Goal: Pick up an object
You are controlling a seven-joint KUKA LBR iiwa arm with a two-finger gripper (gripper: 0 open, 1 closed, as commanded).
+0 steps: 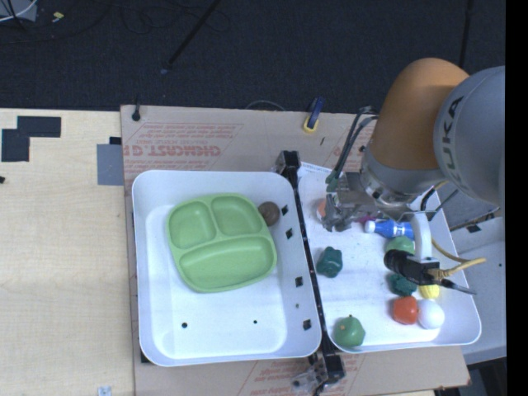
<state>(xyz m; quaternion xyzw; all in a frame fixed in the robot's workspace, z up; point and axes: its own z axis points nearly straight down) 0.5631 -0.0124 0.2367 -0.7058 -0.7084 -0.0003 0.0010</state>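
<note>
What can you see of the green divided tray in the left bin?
The green divided tray looks like matte light green plastic, rounded-rectangular, with two small compartments at the far side and one long one nearer the camera. It lies flat, turned slightly askew, on the floor of the left bin, toward its far half. A small brown ball sits at its far-right corner, seemingly touching.

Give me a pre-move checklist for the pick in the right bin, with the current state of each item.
1. End effector positioned over the right bin: ok.
2. Pickable objects present there: ok; dark green pepper, green apple, orange ball, white ball.
3. Pepper stands apart from the others, an easy target: ok.
4. End effector already carrying something: cannot tell.
5. Cluster by the right wall crowded, objects touching: not ok for a clean grasp.
6. Green tray sits in the left bin, outside the path: ok.
</note>
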